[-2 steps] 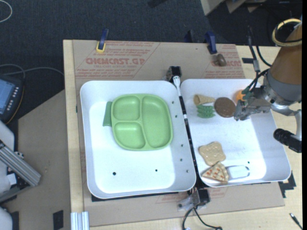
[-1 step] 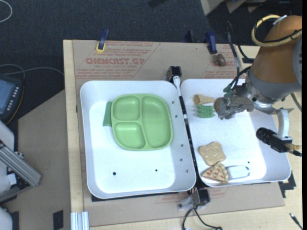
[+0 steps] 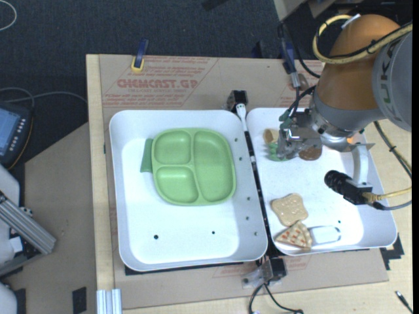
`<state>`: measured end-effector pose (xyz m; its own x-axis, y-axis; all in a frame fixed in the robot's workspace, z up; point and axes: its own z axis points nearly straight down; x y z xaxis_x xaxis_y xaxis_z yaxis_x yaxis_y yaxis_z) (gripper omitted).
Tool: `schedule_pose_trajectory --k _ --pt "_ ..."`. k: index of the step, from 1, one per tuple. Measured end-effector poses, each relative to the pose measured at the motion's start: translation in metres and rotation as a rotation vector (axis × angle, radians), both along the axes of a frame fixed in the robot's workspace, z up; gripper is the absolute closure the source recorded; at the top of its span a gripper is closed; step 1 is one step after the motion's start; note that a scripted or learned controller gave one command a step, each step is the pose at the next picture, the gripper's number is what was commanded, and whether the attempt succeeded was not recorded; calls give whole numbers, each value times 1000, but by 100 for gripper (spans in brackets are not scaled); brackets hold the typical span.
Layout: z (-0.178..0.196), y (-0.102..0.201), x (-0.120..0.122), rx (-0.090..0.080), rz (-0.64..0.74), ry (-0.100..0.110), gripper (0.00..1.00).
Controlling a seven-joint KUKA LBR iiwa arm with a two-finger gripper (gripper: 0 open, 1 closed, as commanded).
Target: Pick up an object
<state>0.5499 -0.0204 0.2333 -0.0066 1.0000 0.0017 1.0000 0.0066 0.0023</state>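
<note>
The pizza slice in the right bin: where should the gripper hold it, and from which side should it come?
Judging from its pose, come straight down from above. The pizza slice lies flat near the right bin's front rim, beside the bread slice. Close the fingers across its two straight sides, near the middle, where it is narrower than along the crust.

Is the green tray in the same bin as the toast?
No, the green tray lies in the left bin; the toast is in the right one.

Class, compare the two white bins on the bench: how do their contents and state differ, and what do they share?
The left bin holds one big green divided plate; the right bin holds several small items, including a toast piece and a pizza slice. The gripper works over the right bin, not the left. Both are shallow and white.
</note>
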Motion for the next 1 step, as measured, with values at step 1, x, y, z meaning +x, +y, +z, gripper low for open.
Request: schedule_pose_trajectory --k 1 --pt "-9 57 1 1 0 5 100"
